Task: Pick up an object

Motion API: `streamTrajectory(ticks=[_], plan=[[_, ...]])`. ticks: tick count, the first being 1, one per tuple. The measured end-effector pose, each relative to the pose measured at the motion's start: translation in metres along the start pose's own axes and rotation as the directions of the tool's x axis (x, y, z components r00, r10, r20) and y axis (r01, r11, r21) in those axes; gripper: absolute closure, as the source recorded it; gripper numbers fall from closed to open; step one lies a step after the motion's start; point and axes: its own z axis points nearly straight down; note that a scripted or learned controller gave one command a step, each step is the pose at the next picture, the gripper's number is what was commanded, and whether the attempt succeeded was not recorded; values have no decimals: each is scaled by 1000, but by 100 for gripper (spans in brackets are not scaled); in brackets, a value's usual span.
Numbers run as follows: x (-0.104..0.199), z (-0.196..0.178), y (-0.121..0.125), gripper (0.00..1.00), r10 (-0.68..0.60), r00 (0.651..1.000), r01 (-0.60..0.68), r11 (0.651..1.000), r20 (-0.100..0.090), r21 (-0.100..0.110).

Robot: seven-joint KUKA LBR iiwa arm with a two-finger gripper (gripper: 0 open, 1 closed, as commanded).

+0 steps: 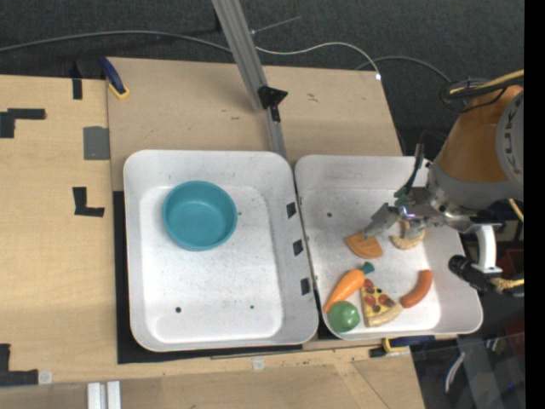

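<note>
Leftmost on the bench [51, 228], the left bin [145, 305] holds a teal bowl [200, 216] near its far left corner and nothing else. Just beside it, the right bin [341, 181] carries the pickable items: an orange wedge [365, 246] in the middle, a carrot [345, 285], a green ball [343, 316] and a pizza slice [380, 304] bunched at the near edge, a sausage [416, 289] to their right, and a tan round piece [407, 239] just beside the wedge. The gripper [397, 221] hangs low over the wedge and the tan piece, its fingers spread apart, one slanting down toward the wedge, nothing between them. My judgement is that this is the reach-and-descend step, before any grasp. Next it must settle the fingers astride one piece, likely the wedge, then close and lift without nudging the neighbour.
</note>
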Motion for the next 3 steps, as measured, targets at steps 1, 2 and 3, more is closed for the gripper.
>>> streamTrajectory(ticks=[1, 2, 3], plan=[[-1, 65, -3, 0, 0, 1000, 0, 1000, 0, 0], [0, 51, -1, 100, -1, 1000, 1, 1000, 0, -5], [-2, -9, -7, 100, 1, 1000, -1, 1000, 3, -13]])
